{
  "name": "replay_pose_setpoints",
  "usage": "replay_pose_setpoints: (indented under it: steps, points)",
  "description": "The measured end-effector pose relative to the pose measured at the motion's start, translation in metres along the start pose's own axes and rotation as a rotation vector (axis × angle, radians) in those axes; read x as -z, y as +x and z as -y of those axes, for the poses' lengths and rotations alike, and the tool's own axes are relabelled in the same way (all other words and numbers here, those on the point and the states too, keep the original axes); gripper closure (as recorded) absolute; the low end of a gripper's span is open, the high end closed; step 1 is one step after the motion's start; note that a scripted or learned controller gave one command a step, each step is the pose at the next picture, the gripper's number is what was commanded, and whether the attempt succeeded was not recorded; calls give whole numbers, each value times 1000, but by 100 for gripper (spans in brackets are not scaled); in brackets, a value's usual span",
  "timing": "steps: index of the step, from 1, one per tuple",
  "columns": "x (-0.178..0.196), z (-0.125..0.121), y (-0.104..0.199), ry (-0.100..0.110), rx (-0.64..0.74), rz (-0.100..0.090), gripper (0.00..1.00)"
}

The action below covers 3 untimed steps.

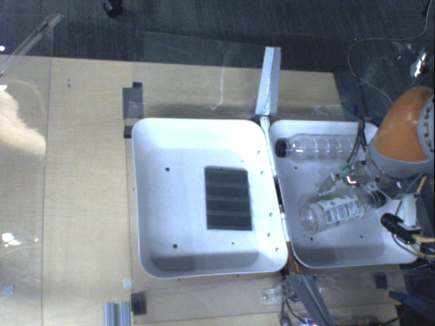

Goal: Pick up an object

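In the right bin (340,253) lie two clear plastic bottles. One bottle (316,145) rests along the far wall with its dark cap to the left. The other, a labelled bottle (333,211), lies tilted near the bin's middle. My gripper (345,179) hangs low in this bin, between the two bottles and just above the labelled one's upper side. The grey arm with its orange band (402,131) comes in from the right. A dark ribbed rectangular block (228,197) lies flat in the middle of the left bin (156,182).
A grey divider post (268,80) stands at the far edge between the bins. Cables (401,229) and fittings crowd the right bin's right rim. A clear plastic sheet (27,148) covers the wooden bench at the left.
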<state>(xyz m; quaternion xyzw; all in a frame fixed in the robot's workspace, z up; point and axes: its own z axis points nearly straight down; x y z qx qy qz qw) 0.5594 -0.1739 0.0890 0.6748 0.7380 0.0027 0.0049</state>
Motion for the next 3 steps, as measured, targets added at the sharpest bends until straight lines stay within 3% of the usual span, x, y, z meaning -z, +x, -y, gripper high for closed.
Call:
replay_pose_setpoints:
  steps: [1, 2, 3]
  points:
    - [25, -13, -12, 4, 165, -2, 0]
    - [1, 40, -28, -2, 208, 0, 0]
    - [13, 36, -27, -10, 209, 2, 100]
